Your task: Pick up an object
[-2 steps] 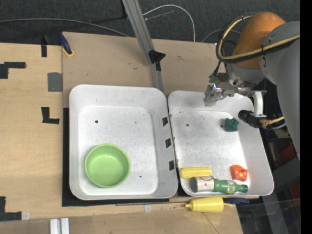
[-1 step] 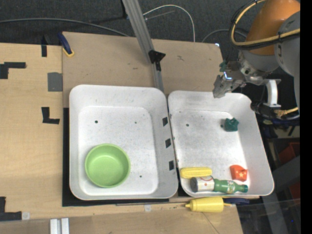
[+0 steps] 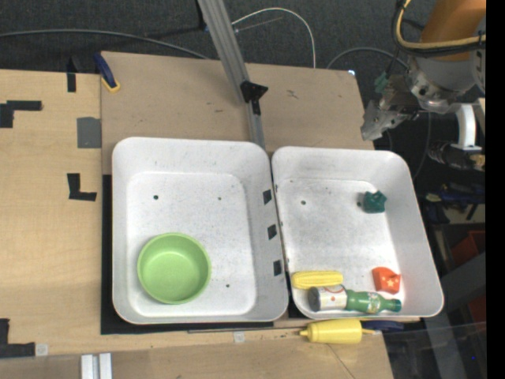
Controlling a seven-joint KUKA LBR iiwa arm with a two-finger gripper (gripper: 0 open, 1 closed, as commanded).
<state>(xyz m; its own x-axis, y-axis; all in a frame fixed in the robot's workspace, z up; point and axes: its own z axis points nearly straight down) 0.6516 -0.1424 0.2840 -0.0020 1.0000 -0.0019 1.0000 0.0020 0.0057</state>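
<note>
- Camera view: 2 white bins sit side by side on the desk (image 3: 181, 101); the right bin (image 3: 410, 212) serves as landmark.
- The tool (image 3: 379, 121) hangs above the desk just beyond the right bin's far right corner, with nothing between its fingers; how wide they stand cannot be told.
- Inside the right bin: a dark green object (image 3: 372, 202) near the far right side, a yellow corn cob (image 3: 317, 279), an orange piece (image 3: 386, 279) and a green bottle (image 3: 353, 300) along its near wall.
- A yellow bottle (image 3: 334, 332) lies on the desk just outside that near wall.
- A green bowl (image 3: 173, 268) sits in the left bin (image 3: 189, 156).

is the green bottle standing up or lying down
Lying down: the green bottle rests on its side along the near wall of the right bin.
</note>
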